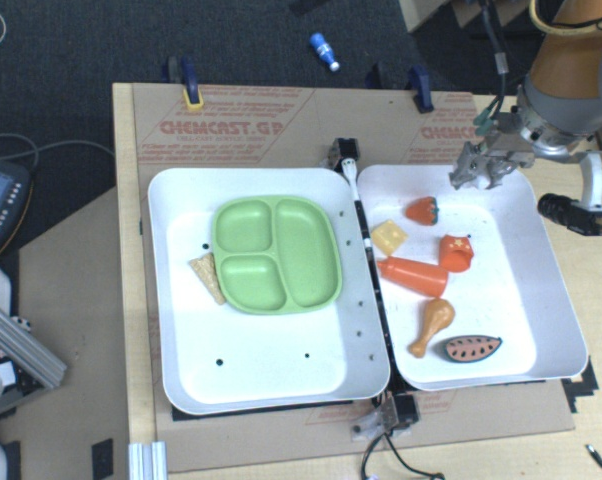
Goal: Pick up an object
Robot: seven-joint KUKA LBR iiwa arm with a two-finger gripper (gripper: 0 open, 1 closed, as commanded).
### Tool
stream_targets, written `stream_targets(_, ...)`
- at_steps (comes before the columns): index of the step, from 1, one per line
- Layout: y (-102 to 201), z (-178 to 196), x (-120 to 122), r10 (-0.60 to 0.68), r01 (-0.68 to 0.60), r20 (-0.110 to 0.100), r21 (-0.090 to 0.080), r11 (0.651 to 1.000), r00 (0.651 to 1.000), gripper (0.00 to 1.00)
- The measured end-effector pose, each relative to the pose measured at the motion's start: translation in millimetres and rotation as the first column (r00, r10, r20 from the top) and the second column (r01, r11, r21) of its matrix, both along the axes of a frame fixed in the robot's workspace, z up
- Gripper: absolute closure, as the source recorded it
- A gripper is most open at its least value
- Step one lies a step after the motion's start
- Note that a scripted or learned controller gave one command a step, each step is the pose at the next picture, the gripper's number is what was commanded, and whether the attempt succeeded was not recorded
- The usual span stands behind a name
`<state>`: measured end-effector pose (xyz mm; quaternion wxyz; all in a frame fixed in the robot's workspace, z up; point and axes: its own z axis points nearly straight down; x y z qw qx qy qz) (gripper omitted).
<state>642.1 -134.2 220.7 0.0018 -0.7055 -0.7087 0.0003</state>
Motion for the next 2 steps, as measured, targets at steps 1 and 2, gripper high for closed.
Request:
stream_targets(1, 63.4, 0.5, 3.8, 0.002, -0.002, 0.001, 0.001, 1.000, 1.000, 1.00)
stream_targets(2, 109.8, 3.4, -8.6, 0.001, -0.001, 0.000, 0.000, 1.000, 1.000, 1.00)
